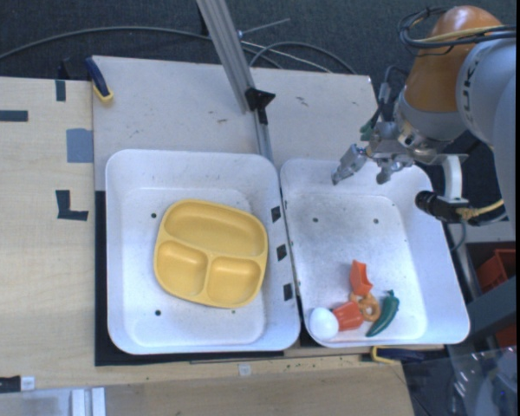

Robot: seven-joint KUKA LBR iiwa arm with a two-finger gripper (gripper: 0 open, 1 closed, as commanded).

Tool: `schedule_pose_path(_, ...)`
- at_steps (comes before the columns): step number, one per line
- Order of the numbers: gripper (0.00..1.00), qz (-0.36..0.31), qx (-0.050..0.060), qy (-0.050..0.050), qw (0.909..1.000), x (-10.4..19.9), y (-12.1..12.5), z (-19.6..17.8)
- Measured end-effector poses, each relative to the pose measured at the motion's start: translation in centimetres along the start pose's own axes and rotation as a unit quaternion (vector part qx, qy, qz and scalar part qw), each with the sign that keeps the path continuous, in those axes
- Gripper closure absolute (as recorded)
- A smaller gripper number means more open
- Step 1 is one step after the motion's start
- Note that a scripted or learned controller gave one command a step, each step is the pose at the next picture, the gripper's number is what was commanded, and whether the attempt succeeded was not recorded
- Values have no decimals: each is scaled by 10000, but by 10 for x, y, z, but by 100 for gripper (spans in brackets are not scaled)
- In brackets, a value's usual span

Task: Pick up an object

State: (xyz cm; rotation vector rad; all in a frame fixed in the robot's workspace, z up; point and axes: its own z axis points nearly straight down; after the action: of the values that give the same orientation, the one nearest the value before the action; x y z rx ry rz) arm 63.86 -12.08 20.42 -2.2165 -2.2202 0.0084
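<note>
My gripper (362, 172) hangs over the far edge of the right bin (433, 258), fingers spread apart with nothing between them. Well below it, in the bin's near corner, lies a small pile: a white egg-shaped ball (323, 322), an orange piece (359, 277), a red-orange piece (350, 313), a small pretzel-like piece (369, 306) and a green pepper-like piece (386, 313). The gripper is far from all of them.
The left bin (126, 232) holds a yellow divided plate (211, 253). A slanted metal pole (234, 55) rises behind the bins. Cables lie on the dark floor beyond the bench. A blue and yellow clamp (98, 80) sits at the back left.
</note>
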Motion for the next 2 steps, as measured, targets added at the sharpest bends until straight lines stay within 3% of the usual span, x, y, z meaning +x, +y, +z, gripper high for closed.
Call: schedule_pose_path(2, 0, -1, 3, -2, 10000, 3, 10, 106)
